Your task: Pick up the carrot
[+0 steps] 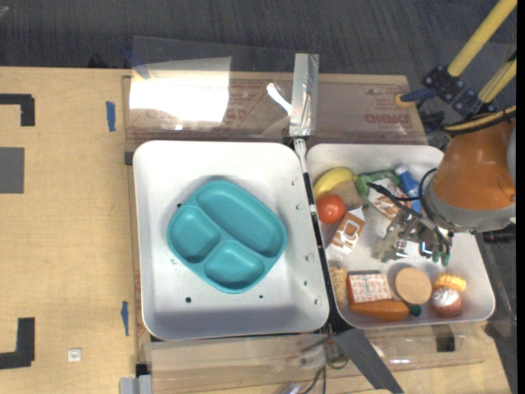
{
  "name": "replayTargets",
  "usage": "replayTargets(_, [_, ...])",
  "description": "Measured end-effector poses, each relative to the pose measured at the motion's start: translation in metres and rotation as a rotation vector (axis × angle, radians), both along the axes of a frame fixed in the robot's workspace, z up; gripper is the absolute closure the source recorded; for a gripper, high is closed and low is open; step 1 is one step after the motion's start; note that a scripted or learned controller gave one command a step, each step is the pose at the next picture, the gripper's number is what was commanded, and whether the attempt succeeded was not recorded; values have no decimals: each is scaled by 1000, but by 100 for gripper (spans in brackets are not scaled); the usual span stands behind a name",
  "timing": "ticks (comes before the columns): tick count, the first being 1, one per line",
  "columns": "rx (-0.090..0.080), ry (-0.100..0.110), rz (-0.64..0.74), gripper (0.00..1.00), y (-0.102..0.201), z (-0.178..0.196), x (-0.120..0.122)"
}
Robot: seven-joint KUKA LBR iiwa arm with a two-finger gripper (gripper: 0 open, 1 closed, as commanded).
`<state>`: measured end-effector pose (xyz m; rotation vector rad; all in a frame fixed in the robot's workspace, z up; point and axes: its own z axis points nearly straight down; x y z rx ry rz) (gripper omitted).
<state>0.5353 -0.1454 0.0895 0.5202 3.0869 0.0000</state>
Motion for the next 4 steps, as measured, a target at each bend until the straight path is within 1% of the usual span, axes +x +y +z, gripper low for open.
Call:
replayTargets(1, [-1,0,111,100,0,52,55])
replayTargets(2, [-4,-4,83,100,-28,125,21])
replayTargets(3, [-1,3,0,100,-66,126,17])
replayTargets(4, [-1,3,155,100,-69,109,40])
